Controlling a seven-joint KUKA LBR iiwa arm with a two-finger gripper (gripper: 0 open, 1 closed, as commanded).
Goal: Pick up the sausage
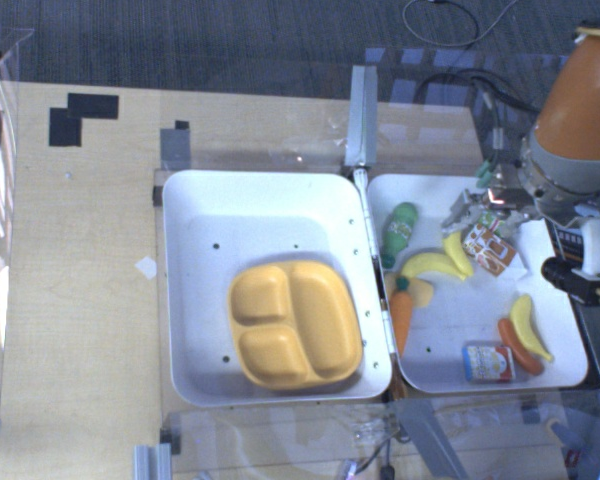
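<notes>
Sausage sits in the right bin, near its front right corner, tucked against a banana, long axis slanting front-right. My hand hangs at the bin's back, over a snack packet; sausage lies toward the front from it. I can't tell its state

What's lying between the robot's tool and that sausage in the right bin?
In the camera view, a brown-and-white snack packet sits just below the tool. Farther toward the sausage, a small banana lies right beside it, apparently touching.
</notes>
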